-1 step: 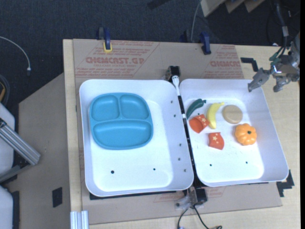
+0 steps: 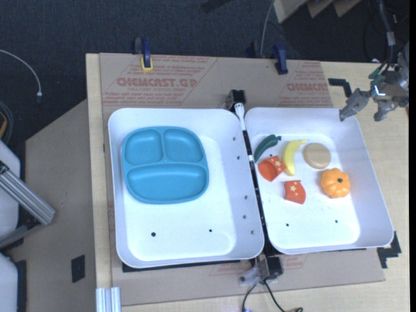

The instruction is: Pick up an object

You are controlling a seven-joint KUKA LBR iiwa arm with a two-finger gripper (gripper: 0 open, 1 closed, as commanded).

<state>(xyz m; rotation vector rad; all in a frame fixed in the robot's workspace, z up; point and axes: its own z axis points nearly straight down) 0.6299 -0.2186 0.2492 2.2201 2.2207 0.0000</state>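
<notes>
My hand hangs at the right bin's far right corner, fingers spread, nothing between them; my arm is cut off by the frame edge. The objects lie well apart from it in that bin: a green pepper, banana, tan disc, pumpkin, and two red pieces too small to identify. A blue tray sits in the left bin.
</notes>
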